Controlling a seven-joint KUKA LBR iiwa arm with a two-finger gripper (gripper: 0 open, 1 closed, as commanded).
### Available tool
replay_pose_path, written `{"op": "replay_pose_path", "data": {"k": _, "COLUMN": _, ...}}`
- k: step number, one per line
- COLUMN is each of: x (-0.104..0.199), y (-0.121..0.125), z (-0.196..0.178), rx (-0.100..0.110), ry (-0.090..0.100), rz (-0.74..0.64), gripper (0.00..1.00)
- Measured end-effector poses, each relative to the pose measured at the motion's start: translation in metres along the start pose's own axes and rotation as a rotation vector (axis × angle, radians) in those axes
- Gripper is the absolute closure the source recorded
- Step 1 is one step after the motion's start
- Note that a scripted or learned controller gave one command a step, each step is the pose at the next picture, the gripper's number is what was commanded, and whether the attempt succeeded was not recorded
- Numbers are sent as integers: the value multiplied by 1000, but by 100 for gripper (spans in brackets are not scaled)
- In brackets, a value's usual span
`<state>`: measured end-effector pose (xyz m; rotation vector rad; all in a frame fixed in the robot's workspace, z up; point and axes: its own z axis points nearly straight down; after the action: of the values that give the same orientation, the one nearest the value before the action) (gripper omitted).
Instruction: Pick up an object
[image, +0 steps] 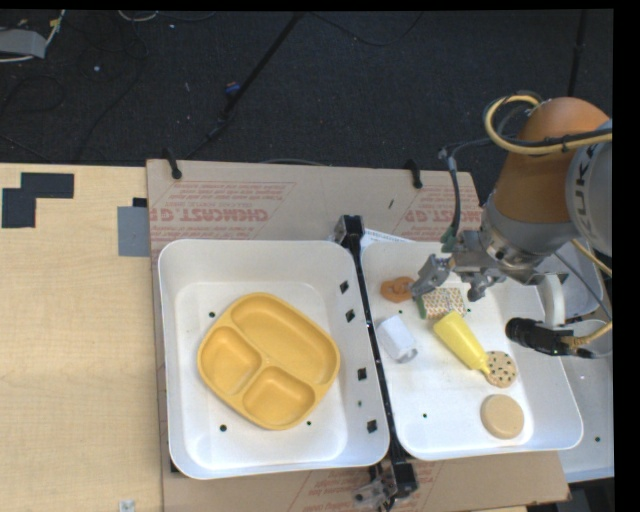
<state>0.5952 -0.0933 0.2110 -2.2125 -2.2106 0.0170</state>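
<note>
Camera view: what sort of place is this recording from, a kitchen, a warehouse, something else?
Most likely a robotics lab bench set up for grasping trials: two white bins side by side on cardboard, toy food such as a yellow divided plate, and loose cables on the dark floor.

Yellow three-compartment tray (268, 359) in left bin (180, 300); brown cardboard sheet (250, 205) beneath bins.

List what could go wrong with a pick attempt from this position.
1. The gripper hangs over a tight cluster: the checkered block, yellow cone and orange piece lie close together, so the fingers may hit a neighbour or push things aside.
2. The cone is tapered and the white cylinder is round; both could roll or slip from a pinch.
</note>
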Motion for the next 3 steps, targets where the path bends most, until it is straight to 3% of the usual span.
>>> {"op": "replay_pose_path", "data": {"k": 1, "x": 0, "y": 3, "z": -8, "rx": -14, "ry": -1, "rz": -2, "gripper": 0}}
{"op": "replay_pose_path", "data": {"k": 2, "x": -6, "y": -5, "z": 51, "rx": -8, "ry": -1, "rz": 0, "gripper": 0}}
{"op": "replay_pose_path", "data": {"k": 3, "x": -10, "y": -2, "z": 87, "rx": -33, "ry": -5, "rz": -3, "gripper": 0}}
